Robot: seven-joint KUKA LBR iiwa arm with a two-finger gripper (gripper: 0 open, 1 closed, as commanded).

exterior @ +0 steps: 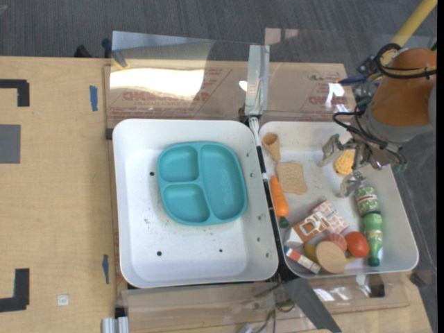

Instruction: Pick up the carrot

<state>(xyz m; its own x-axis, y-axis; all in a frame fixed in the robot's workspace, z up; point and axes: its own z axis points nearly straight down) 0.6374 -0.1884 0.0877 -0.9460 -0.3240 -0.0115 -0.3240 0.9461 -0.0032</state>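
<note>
Orange carrot (pixel 279 197) lies lengthwise against the right bin's left wall.

A: Two white bins, smooth moulded plastic with a soft sheen; the left bin (pixel 132 186) is flecked with dark specks.

B: And that teal divided plate (pixel 202 183), well left of the fingers, looks satin plastic, evenly matt.

A: Carrot (pixel 279 197), left and below the fingers, is glossy orange plastic. Just beside the gripper (pixel 361 159), a green bottle (pixel 373 229) shines, with a paper-like label.

B: Gripper looks bare dull metal. Above it, the arm's orange band (pixel 409 62) is smooth and slightly glossy.

A: Bench (pixel 55 186) is matt brown board, cardboard-like. A clear glossy sheet (pixel 173 75) glares behind the bins.
</note>
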